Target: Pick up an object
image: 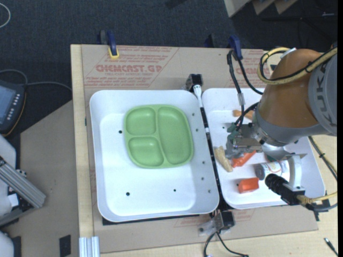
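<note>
One orange piece [244,158] just beneath the hand [239,145].

My arm [292,90] is orange over grey, above two white bins, the left bin [107,143] holding a pale green divided plate [159,135]. In the right bin [214,98] I see an orange-red piece [248,184] at five o'clock, a tan one [223,158] at nine. The bench board [134,66] is tan with red lettering.

green plate [159,136] in left bin [107,159] | hand [239,145] over right bin [225,103]
</note>
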{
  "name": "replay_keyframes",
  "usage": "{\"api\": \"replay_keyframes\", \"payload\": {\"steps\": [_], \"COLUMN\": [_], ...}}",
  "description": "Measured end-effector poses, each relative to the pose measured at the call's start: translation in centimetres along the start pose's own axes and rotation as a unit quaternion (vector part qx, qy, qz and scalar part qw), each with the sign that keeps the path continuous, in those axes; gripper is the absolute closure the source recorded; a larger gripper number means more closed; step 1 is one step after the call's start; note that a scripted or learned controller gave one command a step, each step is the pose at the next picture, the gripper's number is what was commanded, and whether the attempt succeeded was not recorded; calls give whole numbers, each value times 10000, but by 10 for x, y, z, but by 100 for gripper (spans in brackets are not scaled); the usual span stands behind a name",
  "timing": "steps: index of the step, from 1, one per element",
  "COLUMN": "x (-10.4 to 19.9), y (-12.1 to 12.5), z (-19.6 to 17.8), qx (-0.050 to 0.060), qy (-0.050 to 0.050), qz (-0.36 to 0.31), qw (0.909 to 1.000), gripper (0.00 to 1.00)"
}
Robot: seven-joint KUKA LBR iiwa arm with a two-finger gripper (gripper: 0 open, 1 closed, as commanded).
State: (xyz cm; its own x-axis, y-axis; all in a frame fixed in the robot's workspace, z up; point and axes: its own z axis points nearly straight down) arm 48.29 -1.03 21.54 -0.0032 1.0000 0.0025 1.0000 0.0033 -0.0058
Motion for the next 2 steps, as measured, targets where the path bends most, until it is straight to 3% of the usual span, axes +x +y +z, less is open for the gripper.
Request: {"api": "replay_keyframes", "payload": {"steps": [1,2], "x": [0,4], "y": [-3,8], "z": [-17,1], "qx": [-44,-14], "qy": [-13,-11], "qz": [11,11], "qw": [10000,10000], "gripper": [100,100]}}
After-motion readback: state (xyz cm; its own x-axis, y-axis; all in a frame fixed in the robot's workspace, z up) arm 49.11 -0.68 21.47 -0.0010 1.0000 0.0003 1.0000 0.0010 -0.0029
